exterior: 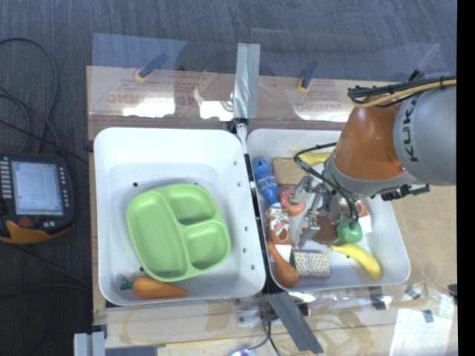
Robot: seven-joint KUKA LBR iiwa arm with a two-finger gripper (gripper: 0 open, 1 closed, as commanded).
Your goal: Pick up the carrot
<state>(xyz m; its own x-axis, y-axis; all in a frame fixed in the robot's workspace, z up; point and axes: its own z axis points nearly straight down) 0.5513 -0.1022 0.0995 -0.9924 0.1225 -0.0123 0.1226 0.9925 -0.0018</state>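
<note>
The carrot [157, 288], orange with a small green top at its left end, lies flat in the left bin [111, 162] along the near wall, just below the green tray. My gripper [312, 217] hangs over the middle of the right bin [397, 262], low among the clutter there and far to the right of the carrot. The bin wall and the tray stand between them. A brown object [323, 233] lies right under the gripper. Nothing orange shows at the gripper.
A green three-part tray [178, 231] fills the middle of the left bin. The right bin holds a blue bottle [263, 180], a banana [360, 259], a green ball [349, 233], a patterned block [310, 263], a brown-orange piece [283, 270] and a red-and-white can [277, 225].
</note>
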